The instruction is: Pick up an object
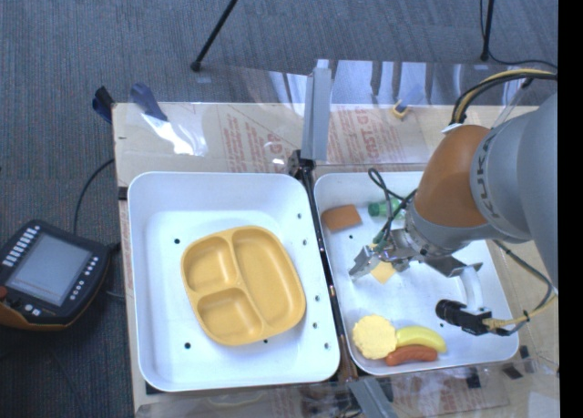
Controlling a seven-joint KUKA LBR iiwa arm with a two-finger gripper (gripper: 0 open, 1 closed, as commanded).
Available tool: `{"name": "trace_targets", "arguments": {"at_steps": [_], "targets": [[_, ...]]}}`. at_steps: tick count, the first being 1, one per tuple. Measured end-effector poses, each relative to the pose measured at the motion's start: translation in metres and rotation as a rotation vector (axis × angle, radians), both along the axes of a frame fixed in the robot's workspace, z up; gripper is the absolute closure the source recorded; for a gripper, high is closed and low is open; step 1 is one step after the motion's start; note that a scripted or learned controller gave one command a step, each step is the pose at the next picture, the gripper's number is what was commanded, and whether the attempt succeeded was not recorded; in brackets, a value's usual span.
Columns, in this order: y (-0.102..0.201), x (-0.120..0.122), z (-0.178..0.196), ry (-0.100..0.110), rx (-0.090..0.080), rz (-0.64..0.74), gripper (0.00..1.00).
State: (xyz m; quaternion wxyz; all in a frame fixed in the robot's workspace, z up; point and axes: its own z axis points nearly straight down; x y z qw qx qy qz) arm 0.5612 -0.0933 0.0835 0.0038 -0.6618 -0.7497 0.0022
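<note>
Over the right bin [414, 302], left of centre: gripper [364, 263], low to the floor, its tip pointing toward the bin's left wall. Wide or narrow: cannot tell, since the tip is small and tangled with cables from this angle. A pale yellow block [383, 271] lies just beside the tip, on its right, touching or nearly so; grip not confirmed.

The arm [515, 179] enters from the right, with its orange band [455, 184] above the wrist and its grey body over the bin's far right corner.

Rest of the right bin:
- A brown flat piece [342, 217] sits near the far left corner.
- A small green piece [376, 209] is just to the right of it, partly behind the cables.
- Along the near edge is a pale yellow round piece [373, 336].
- To the right of that piece is a banana [423, 339].
- A red-orange sausage shape [412, 355] lies against the banana's near side.

The left bin [164, 225] sits beside the right one, rims nearly touching. It holds a yellow divided plate [242, 284] with three compartments, lying flat at the middle and turned at an angle to the bin walls.

The bench top [246, 138] is brown with red print, and clear film [178, 129] is crumpled at its far left.

On the grey carpet to the left of the bench lies a handheld control unit with a screen [46, 269].
</note>
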Motion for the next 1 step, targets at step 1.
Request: {"name": "trace_targets", "arguments": {"at_steps": [1], "targets": [[-0.0011,0.0002,0.0071,0.004,0.002,-0.004,1.0]]}}
